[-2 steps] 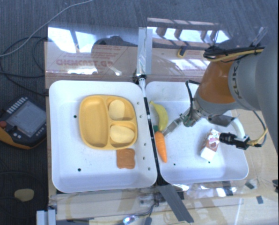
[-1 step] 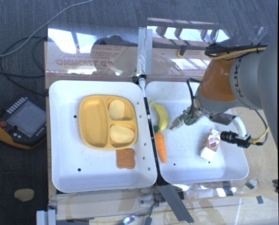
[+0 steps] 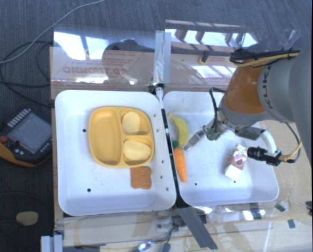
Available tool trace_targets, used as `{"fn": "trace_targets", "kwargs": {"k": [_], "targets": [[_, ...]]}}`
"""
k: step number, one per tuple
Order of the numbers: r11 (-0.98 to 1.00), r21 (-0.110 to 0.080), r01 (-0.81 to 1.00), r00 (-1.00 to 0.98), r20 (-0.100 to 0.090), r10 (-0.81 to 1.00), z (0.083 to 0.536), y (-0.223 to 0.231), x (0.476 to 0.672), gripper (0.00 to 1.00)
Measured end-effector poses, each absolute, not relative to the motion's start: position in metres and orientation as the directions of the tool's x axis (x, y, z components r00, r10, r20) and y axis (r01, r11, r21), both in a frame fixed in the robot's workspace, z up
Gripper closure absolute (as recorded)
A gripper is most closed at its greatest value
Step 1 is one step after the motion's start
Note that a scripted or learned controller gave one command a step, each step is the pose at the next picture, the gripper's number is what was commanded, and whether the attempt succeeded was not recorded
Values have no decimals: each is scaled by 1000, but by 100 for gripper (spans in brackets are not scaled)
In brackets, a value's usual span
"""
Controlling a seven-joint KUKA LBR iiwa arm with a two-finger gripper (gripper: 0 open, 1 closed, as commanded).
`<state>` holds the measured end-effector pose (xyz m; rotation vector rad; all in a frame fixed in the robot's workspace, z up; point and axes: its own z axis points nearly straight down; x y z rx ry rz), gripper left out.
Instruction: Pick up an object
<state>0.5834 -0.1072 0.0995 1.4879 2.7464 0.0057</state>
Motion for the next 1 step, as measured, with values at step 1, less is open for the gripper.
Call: {"fn": "trace_targets", "kwargs": {"k": [1], "targets": [[381,-1,925,-381,-4,925,144,-213,590,0]]}}
